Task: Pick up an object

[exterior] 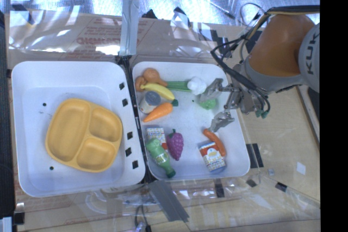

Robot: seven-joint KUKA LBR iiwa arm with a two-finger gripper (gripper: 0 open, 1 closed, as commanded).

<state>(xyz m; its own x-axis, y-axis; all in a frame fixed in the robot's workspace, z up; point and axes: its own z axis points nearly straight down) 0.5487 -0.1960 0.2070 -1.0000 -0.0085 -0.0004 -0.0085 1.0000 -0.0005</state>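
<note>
My gripper [217,105] hangs over the right side of the right bin [237,145], open, with nothing held between its fingers. One finger [210,89] is next to a white and green vegetable [189,85]. The other finger [222,120] is just above a red sausage-like piece [215,140]. A small green item [209,104] lies on the bin floor by the upper finger. Elsewhere in this bin are a banana [158,91], a carrot [159,112], an orange [150,76], purple grapes [175,144], a green bottle [159,153] and a small orange-labelled carton [212,157].
The left bin [30,171] holds a yellow divided tray [83,134]. A grey can [150,99] and a small juice box [156,133] sit near the right bin's left wall. Cables [239,46] trail from the arm [277,51] over the bin's far right corner.
</note>
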